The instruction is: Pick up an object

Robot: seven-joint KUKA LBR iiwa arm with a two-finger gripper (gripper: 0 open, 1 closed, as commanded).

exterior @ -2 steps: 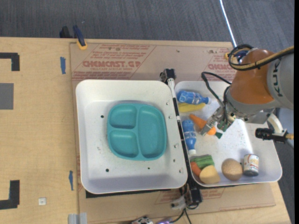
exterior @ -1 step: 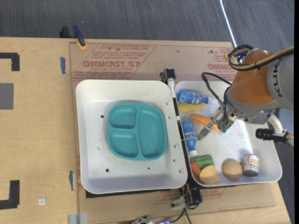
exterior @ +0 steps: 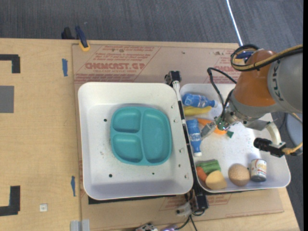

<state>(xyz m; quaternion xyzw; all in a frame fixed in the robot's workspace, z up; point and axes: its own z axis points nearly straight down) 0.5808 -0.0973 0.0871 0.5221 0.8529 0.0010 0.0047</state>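
Observation:
My gripper (exterior: 217, 125) is low inside the right white bin (exterior: 276, 182), hanging from the grey arm with the orange band (exterior: 255, 83). It sits over a small orange piece (exterior: 207, 121) and just right of a blue bottle (exterior: 194, 134) lying along the bin's left wall. A second blue bottle (exterior: 198, 100) and a yellow piece (exterior: 194, 111) lie at the bin's far left corner. Along the near side lie a green piece (exterior: 209, 166), a yellow and red fruit (exterior: 214, 179), a tan ball (exterior: 238, 174) and a small can (exterior: 258, 169).
The left white bin (exterior: 91, 129) holds a teal divided plate (exterior: 141, 134). A black clamp (exterior: 172, 77) stands at the far end of the wall between the bins. The bins rest on brown cardboard (exterior: 120, 64) over a wooden bench.

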